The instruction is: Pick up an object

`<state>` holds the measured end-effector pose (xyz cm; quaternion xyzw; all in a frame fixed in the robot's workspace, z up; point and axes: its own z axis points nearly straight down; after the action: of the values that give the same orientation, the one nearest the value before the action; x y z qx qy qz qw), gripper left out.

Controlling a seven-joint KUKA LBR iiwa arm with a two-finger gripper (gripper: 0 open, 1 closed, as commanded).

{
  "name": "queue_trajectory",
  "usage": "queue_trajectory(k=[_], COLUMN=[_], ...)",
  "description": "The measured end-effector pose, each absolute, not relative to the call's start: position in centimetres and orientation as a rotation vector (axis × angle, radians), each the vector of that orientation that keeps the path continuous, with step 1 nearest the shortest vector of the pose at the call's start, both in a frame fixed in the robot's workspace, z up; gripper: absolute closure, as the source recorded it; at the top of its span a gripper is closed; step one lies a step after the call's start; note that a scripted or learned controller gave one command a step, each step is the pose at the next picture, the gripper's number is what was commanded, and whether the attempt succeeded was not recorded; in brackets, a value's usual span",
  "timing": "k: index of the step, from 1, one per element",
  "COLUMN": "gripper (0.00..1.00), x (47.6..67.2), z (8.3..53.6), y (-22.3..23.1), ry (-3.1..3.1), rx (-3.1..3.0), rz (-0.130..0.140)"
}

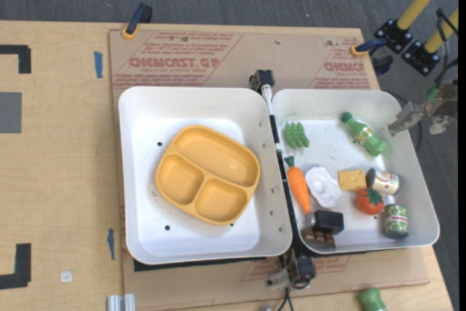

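Two "CHEMCAST" prints on brown board (218,54)

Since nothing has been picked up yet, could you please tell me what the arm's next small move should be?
Probably swing the gripper left and down over the green plastic bottle: it hovers at the right white bin's right rim, holding nothing, and that bottle is the nearest object, lying apart from the others.

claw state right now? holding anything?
Claw: at the right bin's right edge, near the green bottle. Open or closed cannot be told, and nothing is seen between its fingers.
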<state>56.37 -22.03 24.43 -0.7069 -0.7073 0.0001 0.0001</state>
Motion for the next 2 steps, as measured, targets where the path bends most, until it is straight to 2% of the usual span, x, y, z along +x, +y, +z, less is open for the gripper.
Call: queue_trajectory(k=[1,2], gripper=[0.00,0.00], x=[56.0,52.6], z=[12.5,9.0], y=[-21.9,-21.4], ry=[-2.401,-2.725], rx=[-2.040,-1.581], rz=[-0.015,-0.022])
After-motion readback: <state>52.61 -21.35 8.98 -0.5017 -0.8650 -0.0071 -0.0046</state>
